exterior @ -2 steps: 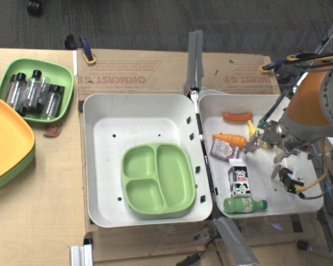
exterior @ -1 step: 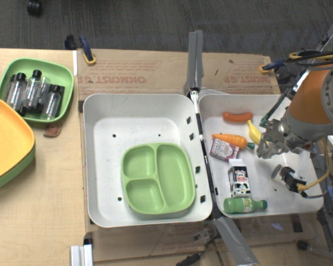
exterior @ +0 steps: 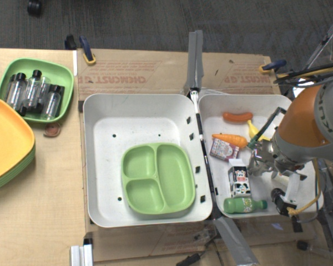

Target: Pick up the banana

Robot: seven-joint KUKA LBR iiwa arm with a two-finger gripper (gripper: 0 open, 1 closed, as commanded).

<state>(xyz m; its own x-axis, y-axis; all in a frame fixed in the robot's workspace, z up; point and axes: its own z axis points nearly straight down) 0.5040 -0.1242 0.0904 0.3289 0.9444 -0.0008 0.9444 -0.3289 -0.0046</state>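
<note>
The banana is a small yellow piece lying in the right bin, near its middle right, partly covered by the arm. My gripper hangs just below and to the right of the banana, low over the bin floor. The grey arm with its orange band reaches in from the right above it. From this angle the gripper's end is dark and hard to read.
The right bin also holds a red sausage, an orange carrot, a pink packet, a small carton and a green bottle. A green divided plate lies in the left bin.
</note>
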